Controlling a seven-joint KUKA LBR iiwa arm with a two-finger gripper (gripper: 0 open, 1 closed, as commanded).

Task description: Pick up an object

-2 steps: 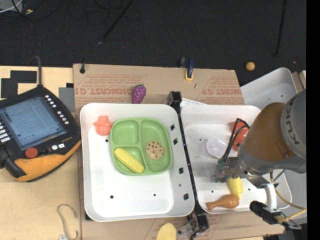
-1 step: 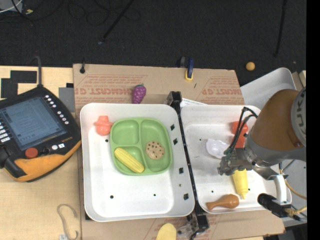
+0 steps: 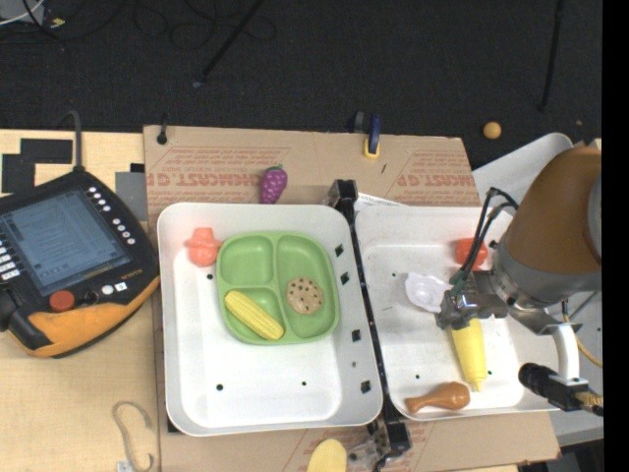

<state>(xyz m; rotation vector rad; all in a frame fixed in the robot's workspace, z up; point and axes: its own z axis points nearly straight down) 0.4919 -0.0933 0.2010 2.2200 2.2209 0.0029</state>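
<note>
Left bin (image 3: 187,362): holding a divided plate (image 3: 278,288) at its centre.
Plate: corn (image 3: 255,315) lying at 7 o'clock, cookie (image 3: 306,295) at 4 o'clock.
Right bin (image 3: 393,362): bottle (image 3: 471,352) lying at 4 o'clock, drumstick (image 3: 439,398) sitting at 6 o'clock.

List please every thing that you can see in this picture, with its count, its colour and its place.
bins: two, white, side by side on the bench
plate: one, green, left bin
corn: one, yellow, on the plate
cookie: one, brown, on the plate
pink toy: one, left bin, upper left corner
grapes: one, purple, cardboard behind the left bin
yellow bottle: one, right bin
drumstick: one, brown, right bin front
clear cup: one, right bin
teach pendant: one, grey and orange, far left
gripper: one, above the yellow bottle's top
</note>
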